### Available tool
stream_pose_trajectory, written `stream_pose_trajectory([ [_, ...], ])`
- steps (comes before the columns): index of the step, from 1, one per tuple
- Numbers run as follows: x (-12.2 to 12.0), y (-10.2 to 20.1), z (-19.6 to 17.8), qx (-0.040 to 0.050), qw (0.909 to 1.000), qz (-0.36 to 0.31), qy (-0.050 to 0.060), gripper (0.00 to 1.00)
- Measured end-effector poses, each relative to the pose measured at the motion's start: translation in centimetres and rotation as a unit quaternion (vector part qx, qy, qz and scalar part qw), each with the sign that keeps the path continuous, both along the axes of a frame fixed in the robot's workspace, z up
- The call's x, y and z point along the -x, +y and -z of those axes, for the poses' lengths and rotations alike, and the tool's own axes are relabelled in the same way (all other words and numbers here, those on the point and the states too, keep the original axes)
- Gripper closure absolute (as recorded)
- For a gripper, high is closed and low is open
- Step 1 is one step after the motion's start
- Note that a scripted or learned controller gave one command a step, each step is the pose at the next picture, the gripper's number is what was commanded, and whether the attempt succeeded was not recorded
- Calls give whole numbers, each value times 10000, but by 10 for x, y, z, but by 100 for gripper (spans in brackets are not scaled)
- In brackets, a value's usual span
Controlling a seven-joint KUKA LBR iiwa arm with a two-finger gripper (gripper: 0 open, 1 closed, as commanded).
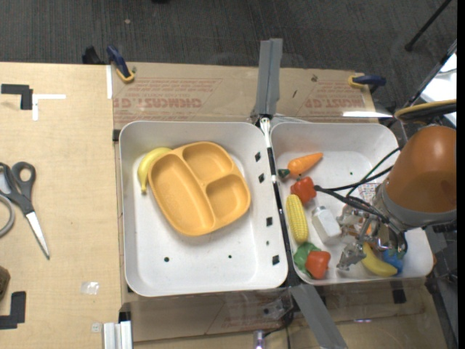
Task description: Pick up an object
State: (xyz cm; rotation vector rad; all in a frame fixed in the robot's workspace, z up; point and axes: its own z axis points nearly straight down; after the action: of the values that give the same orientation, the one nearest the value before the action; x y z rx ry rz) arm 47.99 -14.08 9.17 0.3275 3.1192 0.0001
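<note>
The right bin (pixel 341 127) holds several toy foods: an orange carrot (pixel 305 163), a red pepper (pixel 304 189), a corn cob (pixel 296 218), a white block (pixel 325 222) and a red-and-green pepper (pixel 312 259). A yellow banana-like piece (pixel 379 265) and a small blue piece (pixel 395 257) lie at the front right corner. My gripper (pixel 354 251) hangs low in this bin, just left of the yellow piece and right of the white block. The arm's orange band (pixel 429 173) and cables cover the bin's right side.
The left bin (pixel 189 267) holds a yellow divided plate (pixel 197 187) with a banana (pixel 149 164) at its upper left edge. Scissors (pixel 25 202) lie on the wooden bench at far left. Blue clamps (pixel 120 64) pin cardboard behind the bins.
</note>
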Motion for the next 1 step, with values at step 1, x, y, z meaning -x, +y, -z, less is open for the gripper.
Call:
stream_pose_trajectory([
  [1, -2, 0, -8, 7, 10000, -13, -10, 100],
])
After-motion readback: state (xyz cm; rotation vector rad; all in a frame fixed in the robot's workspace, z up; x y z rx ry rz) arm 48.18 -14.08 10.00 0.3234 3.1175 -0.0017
